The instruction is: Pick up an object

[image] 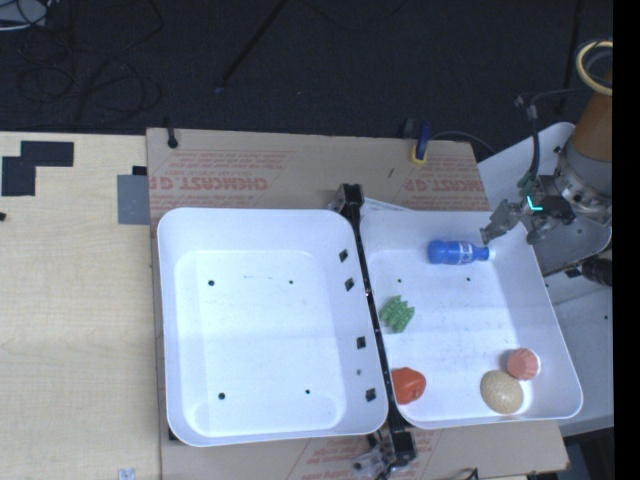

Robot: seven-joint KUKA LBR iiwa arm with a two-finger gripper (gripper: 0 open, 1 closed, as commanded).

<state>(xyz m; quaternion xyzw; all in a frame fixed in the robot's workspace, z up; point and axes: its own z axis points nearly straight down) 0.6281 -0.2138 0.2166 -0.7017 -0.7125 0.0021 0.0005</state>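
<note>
Bottle lying flat, long axis left-right, cap rightward, pincer open, just beside.

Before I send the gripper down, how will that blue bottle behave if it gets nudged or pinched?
The blue bottle lies on its side in the right bin, so a nudge across its round body would probably roll it. It looks small and plastic, likely light, and may skid on the smooth white floor. The gripper hovers near its cap end; pinching across the body seems safer.
</note>
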